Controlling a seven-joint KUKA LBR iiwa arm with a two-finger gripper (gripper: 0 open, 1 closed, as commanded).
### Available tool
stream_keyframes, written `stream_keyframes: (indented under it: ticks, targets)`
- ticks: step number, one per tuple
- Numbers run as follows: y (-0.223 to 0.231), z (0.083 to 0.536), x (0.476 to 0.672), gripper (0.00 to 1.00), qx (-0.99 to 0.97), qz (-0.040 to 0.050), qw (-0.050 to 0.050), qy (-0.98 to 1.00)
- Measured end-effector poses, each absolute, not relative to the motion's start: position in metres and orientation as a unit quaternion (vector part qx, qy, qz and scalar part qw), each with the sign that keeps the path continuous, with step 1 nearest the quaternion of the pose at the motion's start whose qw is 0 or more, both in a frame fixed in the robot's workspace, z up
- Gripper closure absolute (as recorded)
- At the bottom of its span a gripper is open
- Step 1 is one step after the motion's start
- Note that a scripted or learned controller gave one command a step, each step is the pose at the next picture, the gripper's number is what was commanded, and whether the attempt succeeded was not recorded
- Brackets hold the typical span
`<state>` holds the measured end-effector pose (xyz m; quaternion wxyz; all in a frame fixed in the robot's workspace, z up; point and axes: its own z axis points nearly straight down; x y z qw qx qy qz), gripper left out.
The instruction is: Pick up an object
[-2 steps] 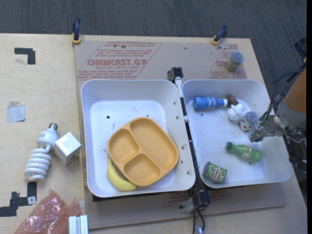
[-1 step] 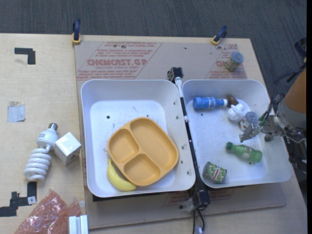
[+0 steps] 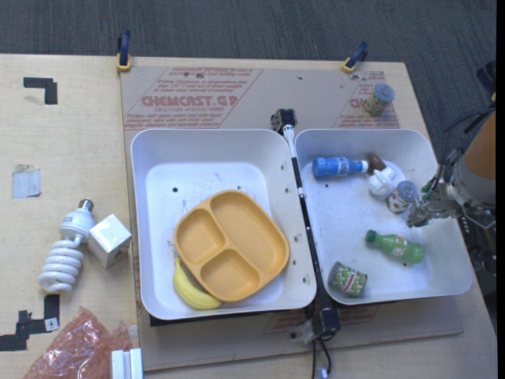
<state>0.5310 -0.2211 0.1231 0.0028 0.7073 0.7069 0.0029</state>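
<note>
Bottle (image 3: pixel 394 246) below claw (image 3: pixel 418 216) (apart)

We see two bins (image 3: pixel 150 212) of smooth white plastic with a slight sheen. The divided plate (image 3: pixel 230 245) looks like matt orange plastic. The green bottle (image 3: pixel 395 246) and blue bottle (image 3: pixel 338 166) look glossy. Beneath them lies a brown board (image 3: pixel 197 93), matt like cardboard. The bag (image 3: pixel 79 346) looks like crinkled red mesh.
</note>
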Motion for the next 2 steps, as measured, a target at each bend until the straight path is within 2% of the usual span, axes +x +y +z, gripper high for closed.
stream_keyframes:
  ticks: [1,2]
  targets:
    - [-0.221,0.123,0.531,0.00,0.707,0.0028,0.003,0.707]
    - [-0.222,0.133,0.532,1.00,0.707,0.0033,0.004,0.707]
